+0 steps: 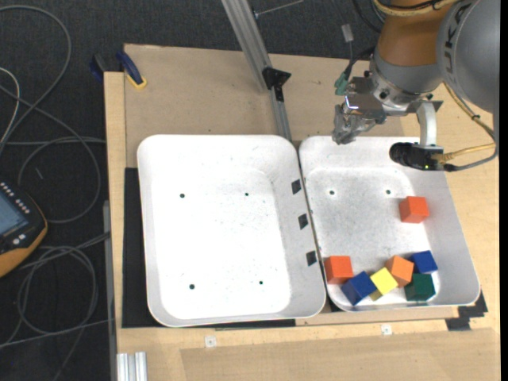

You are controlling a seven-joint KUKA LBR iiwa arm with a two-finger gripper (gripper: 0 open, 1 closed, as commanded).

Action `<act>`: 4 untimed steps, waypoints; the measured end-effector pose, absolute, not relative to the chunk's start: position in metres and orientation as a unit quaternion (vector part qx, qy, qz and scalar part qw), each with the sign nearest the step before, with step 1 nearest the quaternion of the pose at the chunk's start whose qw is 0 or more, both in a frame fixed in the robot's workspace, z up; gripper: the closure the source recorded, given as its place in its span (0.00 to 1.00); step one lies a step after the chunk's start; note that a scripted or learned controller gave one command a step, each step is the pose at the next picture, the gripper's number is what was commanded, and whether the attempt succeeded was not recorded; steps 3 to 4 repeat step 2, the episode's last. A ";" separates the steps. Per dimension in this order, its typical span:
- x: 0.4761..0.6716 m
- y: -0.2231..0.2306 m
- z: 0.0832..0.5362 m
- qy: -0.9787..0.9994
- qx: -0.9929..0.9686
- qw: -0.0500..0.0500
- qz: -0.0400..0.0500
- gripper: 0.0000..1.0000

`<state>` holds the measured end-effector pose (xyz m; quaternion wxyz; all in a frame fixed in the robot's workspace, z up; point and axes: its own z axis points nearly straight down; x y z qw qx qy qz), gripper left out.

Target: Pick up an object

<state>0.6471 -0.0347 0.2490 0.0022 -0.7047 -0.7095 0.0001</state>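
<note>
1. On my screen the arm (409,38) reaches in from the right. Its orange band sits uppermost, and the grey wrist below it tips down and to the left, ending in the gripper (346,132).
2. The gripper hangs over the far left corner of the right bin (357,213), just at the rim. I cannot tell whether it is set wide or narrow.
3. All seven cubes lie on the floor of that bin, clear of the gripper.
4. Closest to the gripper is the lone orange cube (413,209). It sits to the gripper's right and nearer the camera, apart from the others.
5. The other six are bunched along the bin's near rim, well apart from the gripper.
6. Almost straight towards the camera from the gripper is the corner orange cube (339,268), by the bin's left wall, with the first blue cube (359,286) touching it.
7. Further to the gripper's right come the yellow cube (383,280), the tilted orange cube (402,269), the second blue cube (424,261) and the green cube (419,288), all packed close.
8. The left bin (214,228) lies to the gripper's left, edge to edge with the right bin, and its floor shows a few dark dots.
</note>
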 end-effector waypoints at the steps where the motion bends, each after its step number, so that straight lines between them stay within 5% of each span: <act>1: 0.641 0.019 0.237 -0.709 -0.705 0.002 0.000 1.00; 2: 0.626 0.073 0.230 -0.709 -0.705 0.002 0.000 1.00; 4: 0.626 0.073 0.230 -0.709 -0.705 0.002 0.000 1.00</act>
